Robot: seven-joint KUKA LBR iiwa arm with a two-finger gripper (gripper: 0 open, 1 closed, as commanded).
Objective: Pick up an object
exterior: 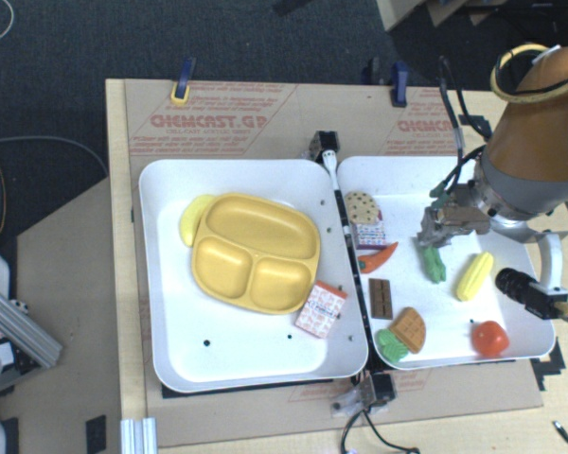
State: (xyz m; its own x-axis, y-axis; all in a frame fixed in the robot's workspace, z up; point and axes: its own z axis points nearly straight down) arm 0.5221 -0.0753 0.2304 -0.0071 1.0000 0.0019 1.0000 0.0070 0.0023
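target: small green plastic toy vegetable lying in right white bin, just below grey two-finger gripper | pincer state: cannot be told | handling: judged light, stiff, slippery; best taken across its narrow middle

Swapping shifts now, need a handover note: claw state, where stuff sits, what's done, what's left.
Claw: low over the right bin, just above the green toy vegetable; grip state unclear from this view, nothing seen held.
Right bin: green vegetable, yellow corn, tomato, red pepper, brown bar, cookie on a green piece, small box.
Left bin: yellow divided tray, small red-and-white packet.
Done: nothing lifted yet.
Left: grasp and lift an object, probably the green vegetable.
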